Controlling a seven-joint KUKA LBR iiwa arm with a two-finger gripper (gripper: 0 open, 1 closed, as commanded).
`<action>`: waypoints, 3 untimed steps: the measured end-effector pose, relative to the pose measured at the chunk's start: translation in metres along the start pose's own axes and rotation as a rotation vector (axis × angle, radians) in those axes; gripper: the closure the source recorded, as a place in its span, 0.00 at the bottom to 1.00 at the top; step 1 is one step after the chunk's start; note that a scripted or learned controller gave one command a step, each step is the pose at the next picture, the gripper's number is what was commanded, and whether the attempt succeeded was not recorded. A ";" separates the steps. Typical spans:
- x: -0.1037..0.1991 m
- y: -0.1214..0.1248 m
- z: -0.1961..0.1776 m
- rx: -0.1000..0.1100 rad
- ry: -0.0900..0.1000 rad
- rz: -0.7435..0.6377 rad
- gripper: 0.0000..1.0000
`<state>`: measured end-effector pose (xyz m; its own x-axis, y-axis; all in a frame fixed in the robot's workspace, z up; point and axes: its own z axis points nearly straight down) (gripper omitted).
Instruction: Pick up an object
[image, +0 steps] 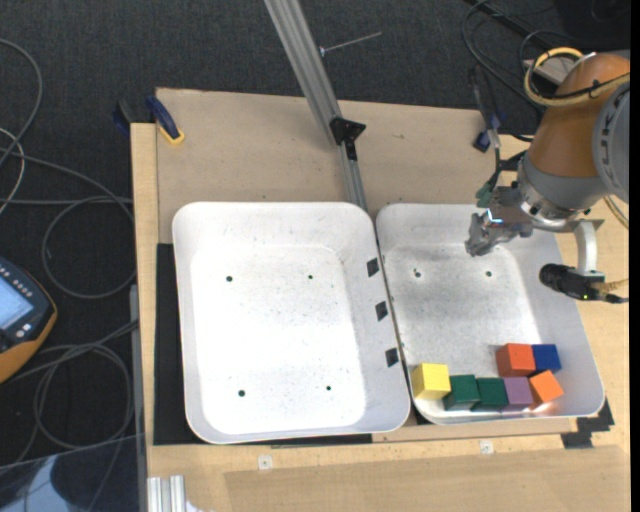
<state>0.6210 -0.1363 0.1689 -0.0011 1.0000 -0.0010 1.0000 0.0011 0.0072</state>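
The end effector (489, 236) hung at the right bin's (450, 300) upper edge; its open or closed state was unclear. The blocks clustered lower right; the lone yellow block (432, 379) probably suited a clean descent.

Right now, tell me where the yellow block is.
The yellow block sits in the right bin, at its near left corner, leftmost of the cluster of blocks, with a dark green block touching its right side.
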 end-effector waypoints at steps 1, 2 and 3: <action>-0.006 0.001 -0.046 0.000 -0.001 0.000 1.00; -0.006 0.002 -0.050 0.005 0.001 0.000 1.00; 0.042 -0.019 -0.045 0.010 0.004 -0.004 1.00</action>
<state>0.6020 -0.0943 0.2140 -0.0046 1.0000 0.0025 1.0000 0.0046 -0.0027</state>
